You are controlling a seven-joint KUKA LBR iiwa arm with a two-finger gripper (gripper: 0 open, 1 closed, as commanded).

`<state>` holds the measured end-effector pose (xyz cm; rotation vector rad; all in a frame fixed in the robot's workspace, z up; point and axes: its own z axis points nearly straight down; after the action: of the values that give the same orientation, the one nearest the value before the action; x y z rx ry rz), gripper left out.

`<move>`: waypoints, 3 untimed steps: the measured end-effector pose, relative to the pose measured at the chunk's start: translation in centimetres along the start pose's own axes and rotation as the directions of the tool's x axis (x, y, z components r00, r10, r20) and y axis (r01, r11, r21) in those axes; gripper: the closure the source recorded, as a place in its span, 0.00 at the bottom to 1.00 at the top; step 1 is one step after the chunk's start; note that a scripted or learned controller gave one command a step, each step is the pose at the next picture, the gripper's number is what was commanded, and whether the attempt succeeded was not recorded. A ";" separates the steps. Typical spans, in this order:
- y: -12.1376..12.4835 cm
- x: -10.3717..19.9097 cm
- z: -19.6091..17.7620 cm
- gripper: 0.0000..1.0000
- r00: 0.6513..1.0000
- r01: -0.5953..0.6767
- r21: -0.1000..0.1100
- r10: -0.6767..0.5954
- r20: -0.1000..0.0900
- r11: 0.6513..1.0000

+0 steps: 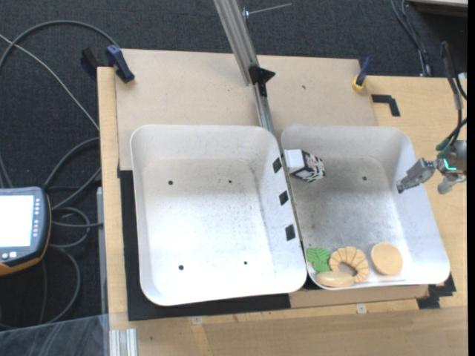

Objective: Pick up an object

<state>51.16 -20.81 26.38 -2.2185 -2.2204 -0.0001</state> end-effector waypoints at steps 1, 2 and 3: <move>0.1 -0.1 4.2 0.00 1.000 -0.001 0.003 0.001 -0.001 1.000; -0.1 0.1 8.5 0.00 1.000 -0.001 0.004 0.001 -0.002 1.000; 0.2 -0.1 14.7 0.00 1.000 -0.001 0.005 0.001 -0.002 1.000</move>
<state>51.37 -20.92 11.68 -2.2158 -2.2163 0.0037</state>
